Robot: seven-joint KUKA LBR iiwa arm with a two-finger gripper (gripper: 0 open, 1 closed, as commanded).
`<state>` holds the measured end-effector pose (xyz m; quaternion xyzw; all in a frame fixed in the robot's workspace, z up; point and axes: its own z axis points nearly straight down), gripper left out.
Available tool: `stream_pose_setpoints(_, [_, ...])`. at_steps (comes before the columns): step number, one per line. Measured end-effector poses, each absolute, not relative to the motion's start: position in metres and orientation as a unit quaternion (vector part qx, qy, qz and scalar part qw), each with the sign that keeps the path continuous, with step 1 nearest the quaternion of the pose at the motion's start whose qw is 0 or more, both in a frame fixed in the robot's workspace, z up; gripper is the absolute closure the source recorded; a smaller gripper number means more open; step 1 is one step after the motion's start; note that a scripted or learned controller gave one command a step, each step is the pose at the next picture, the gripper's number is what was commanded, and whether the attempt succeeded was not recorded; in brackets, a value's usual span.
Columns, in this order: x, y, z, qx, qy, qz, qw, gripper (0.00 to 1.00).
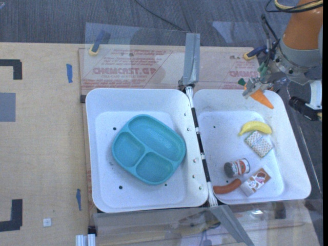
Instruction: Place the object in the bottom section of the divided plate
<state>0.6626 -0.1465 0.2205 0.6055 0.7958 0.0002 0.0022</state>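
From my feed the tool (254, 88) is clamped on the carrot (263, 98), above the right bin's (294, 152) far corner; blue plate (148, 148) in the left bin.

A robotics lab — the wooden counter (41, 152) carries black markers and blue tape (69, 73), two white bins (97, 106) sit clamped under clear plastic sheets (133, 50), cables (154, 12) trail over grey carpet (51, 9), and an industrial arm (303, 32) reaches in.
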Motion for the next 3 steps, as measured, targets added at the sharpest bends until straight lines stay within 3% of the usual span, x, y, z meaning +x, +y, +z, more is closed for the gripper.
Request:
stream_pose_setpoints(2, [0.586,-0.022,0.185,0.409,0.912,0.0003,0.000,1.00])
stream_pose_setpoints(3, [0.558,0.063,0.185,0.179,0.984,0.0007,0.000,1.00])
